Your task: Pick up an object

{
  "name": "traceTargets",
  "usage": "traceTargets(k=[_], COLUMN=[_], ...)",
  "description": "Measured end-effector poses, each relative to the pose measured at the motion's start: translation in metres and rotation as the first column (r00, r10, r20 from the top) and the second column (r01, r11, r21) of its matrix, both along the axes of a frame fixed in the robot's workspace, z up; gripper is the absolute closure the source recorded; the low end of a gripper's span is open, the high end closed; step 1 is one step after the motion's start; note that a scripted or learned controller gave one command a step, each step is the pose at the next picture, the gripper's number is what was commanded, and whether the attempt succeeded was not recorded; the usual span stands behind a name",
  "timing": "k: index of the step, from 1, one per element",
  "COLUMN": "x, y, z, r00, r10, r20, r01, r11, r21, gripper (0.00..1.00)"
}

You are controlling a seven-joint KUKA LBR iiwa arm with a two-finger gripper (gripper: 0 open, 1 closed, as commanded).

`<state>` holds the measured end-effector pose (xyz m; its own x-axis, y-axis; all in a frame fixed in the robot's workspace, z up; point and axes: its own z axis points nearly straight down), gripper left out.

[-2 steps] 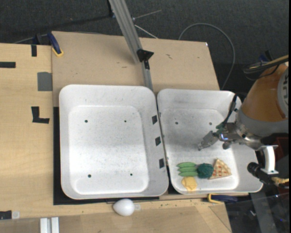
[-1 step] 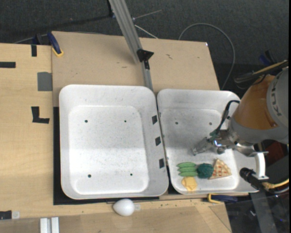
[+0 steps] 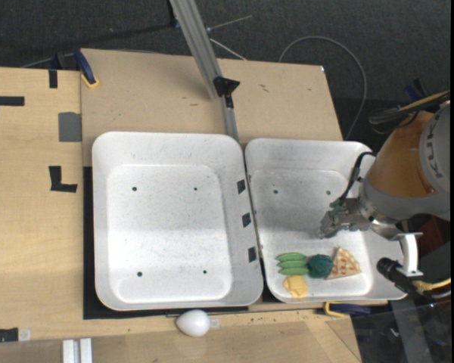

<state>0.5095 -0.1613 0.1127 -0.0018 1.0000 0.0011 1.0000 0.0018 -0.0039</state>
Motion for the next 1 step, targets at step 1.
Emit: traceTargets(k=[1], x=[0.0038], y=[-0.0073], z=[0.0454], r00=[1.0], r10=[-0.001], r20=[0.007], r01=[0.001], r11=[1.0], r21=[-0.003], gripper=[1.0])
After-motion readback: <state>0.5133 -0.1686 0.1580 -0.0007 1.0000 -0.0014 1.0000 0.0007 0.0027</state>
